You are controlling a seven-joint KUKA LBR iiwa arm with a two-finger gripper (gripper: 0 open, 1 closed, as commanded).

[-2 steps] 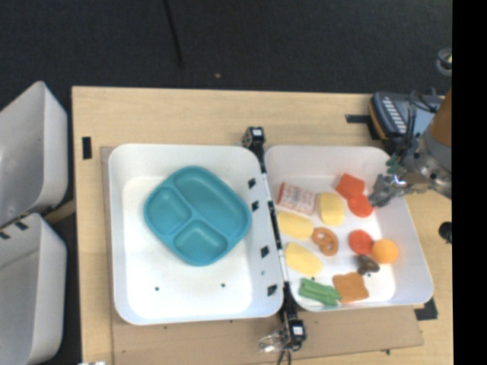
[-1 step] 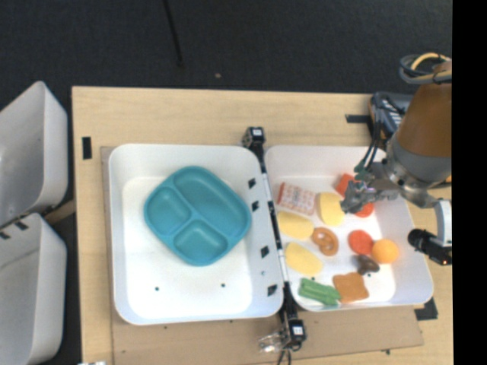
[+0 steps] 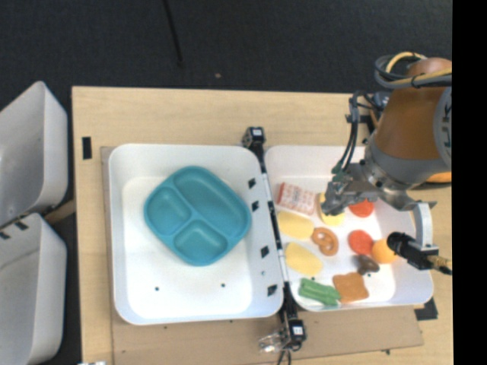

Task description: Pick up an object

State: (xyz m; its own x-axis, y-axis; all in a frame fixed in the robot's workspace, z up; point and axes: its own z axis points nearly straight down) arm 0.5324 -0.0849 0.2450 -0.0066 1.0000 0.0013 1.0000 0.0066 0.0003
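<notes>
Over the right bin (image 3: 300, 160) the grey arm (image 3: 407, 131) with its orange band reaches in from the right, and its gripper (image 3: 335, 202) hangs low near the bin's middle, just above a small yellow piece (image 3: 331, 217); whether the fingers are apart or together cannot be told from this angle, and nothing can be seen held between them. Beside the gripper on its left lies a pink-and-white packet (image 3: 295, 198), with a pale yellow lump (image 3: 295, 224) below it and a second yellow lump (image 3: 303, 259) further down. A pretzel (image 3: 325, 240) sits between these and a red round piece (image 3: 361, 242), with another red piece (image 3: 361, 209) near the gripper's right. An orange ball (image 3: 383, 252), a small brown item (image 3: 367, 265), a toast-coloured slice (image 3: 350, 286) and a green vegetable (image 3: 318, 292) lie along the bin's lower part. The left bin (image 3: 125, 295) holds a blue divided plate (image 3: 197, 215), tilted diamond-wise
</notes>
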